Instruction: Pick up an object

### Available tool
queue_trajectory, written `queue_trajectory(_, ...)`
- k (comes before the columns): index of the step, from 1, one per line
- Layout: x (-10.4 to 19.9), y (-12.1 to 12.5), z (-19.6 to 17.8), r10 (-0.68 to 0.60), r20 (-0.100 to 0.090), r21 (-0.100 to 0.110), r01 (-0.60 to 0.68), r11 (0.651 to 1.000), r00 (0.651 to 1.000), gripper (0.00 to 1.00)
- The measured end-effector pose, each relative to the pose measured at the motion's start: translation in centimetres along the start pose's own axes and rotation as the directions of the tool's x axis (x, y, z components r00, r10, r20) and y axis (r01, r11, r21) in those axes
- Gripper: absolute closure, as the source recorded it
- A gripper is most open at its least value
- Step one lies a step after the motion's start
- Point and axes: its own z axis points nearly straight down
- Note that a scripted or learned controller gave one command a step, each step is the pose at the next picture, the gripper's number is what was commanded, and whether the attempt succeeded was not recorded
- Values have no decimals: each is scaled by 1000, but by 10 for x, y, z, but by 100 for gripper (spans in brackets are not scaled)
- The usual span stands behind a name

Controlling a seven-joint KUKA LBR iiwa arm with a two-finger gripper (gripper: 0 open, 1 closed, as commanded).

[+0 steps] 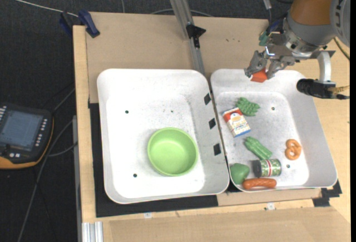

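My gripper (pixel 260 70) hangs over the far rim of the right bin (pixel 311 124), near its back left corner. A small orange-red object (pixel 258 76) sits between the fingertips, lifted off the bin floor. Lying in the right bin are a green leafy toy (pixel 247 106), a red, white and blue carton (pixel 236 122), a green cucumber-like piece (pixel 257 147), an orange pretzel (pixel 292 149), a small can (pixel 268 167), a green rounded piece (pixel 239 172) and a red sausage (pixel 259 183).
The left bin (pixel 128 96) holds a green bowl (pixel 172 151) near its front. A slanted metal post (pixel 181 7) rises behind the gap between the bins. A handheld pendant (pixel 22 135) lies off the bench at the left.
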Motion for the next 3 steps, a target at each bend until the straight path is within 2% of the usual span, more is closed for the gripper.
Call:
queue_trajectory(2, 112, -23, -11, -1, 0, 2, 1, 1000, 1000, 100)
queue_trajectory(3, 165, -32, 8, 0, 0, 3, 0, 1000, 1000, 100)
